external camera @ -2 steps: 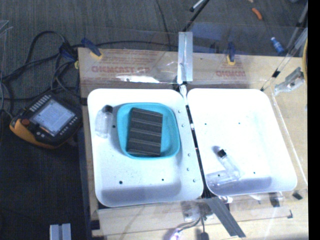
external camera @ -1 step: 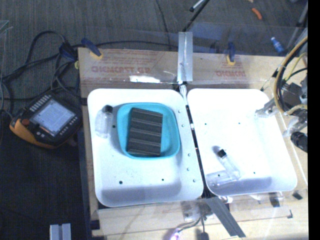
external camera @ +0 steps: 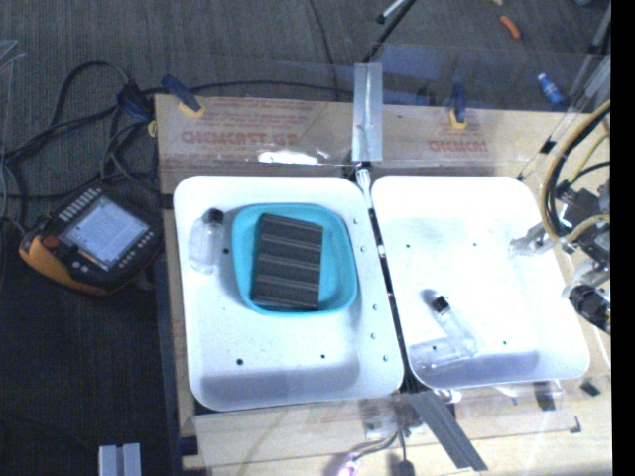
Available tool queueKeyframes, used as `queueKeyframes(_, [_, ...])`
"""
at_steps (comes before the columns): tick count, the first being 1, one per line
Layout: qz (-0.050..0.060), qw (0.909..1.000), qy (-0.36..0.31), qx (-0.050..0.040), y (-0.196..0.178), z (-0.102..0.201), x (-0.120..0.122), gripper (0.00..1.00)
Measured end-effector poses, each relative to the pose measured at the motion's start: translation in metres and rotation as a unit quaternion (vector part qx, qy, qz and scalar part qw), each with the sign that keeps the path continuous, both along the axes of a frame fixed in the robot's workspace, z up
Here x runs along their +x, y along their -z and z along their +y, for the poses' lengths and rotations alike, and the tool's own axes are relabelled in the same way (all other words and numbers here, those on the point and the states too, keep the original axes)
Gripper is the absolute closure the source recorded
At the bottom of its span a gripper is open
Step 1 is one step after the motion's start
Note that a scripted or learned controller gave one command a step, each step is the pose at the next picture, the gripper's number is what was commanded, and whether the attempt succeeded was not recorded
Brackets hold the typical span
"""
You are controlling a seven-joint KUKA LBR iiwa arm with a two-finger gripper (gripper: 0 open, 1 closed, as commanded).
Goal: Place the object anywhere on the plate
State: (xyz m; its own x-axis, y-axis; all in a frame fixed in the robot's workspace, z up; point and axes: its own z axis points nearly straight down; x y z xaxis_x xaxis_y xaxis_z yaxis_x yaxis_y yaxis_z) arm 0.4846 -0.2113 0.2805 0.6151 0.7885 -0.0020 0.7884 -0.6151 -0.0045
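A turquoise plate (external camera: 339, 266) lies in the left bin (external camera: 288, 375). A dark grey ridged block (external camera: 288, 261) rests flat on the middle of the plate. A small clear bottle with a black cap (external camera: 205, 238) lies just off the plate's left rim. A second clear bottle with a black cap (external camera: 448, 323) lies in the right bin (external camera: 466, 226), toward its front. My gripper (external camera: 533, 240) reaches in at the right bin's right side, far from the plate, partly cut off and mixed with cables. Nothing shows in it.
A metal divider strip (external camera: 368, 117) stands behind the seam between the bins. A pendant with a screen (external camera: 94, 238) and cables lie on the floor at the left. Yellow and black cables (external camera: 575, 181) hang by the arm at the right.
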Motion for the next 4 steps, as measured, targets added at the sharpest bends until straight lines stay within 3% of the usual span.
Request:
queueKeyframes(1, [0.0, 1.0, 0.0, 0.0, 0.0, 0.0, 0.0, 0.0])
queueKeyframes(2, [0.001, 0.9994, 0.034, -0.0005, 0.052, 0.079, -0.002, 0.0])
queueKeyframes(3, [0.001, 0.9994, 0.034, -0.0004, 0.052, 0.079, -0.002, 0.0])
queueKeyframes(4, [-0.001, 0.9836, -0.18, -0.002, -0.042, 0.023, 0.06, 0.0])
